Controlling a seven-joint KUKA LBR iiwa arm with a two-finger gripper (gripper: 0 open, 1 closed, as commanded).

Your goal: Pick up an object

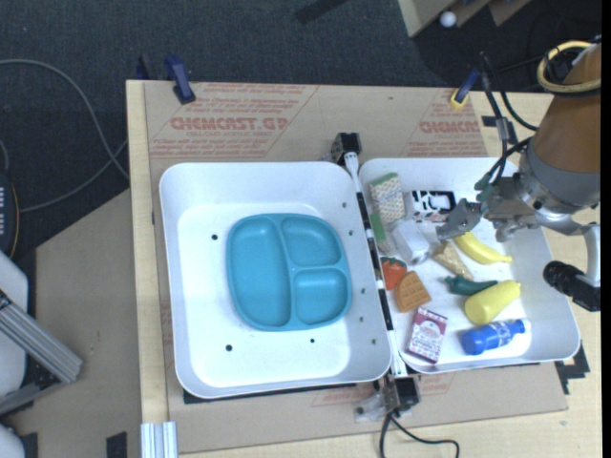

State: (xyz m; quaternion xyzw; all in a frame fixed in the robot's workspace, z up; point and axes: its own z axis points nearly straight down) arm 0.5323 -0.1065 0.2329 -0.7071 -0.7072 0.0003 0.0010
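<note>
Left bin (191,256) holds a blue tray (286,270). In the right bin (563,337), near its far edge, the end effector (465,219) hovers over a banana (480,249); whether it's open, I can't tell. The banana looks light, stiff, slick; grip its middle crosswise.

Blue divided tray (286,270) in left bin (191,198); blue clamps (179,77), possibly two, on bench edge.

Divided tray (286,270) in left bin (191,198); clutter in right bin (563,337).

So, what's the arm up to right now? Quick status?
Gripper low over the right bin, above the banana. Nothing seen gripped. Green pepper and yellow bottle crowd close.
</note>
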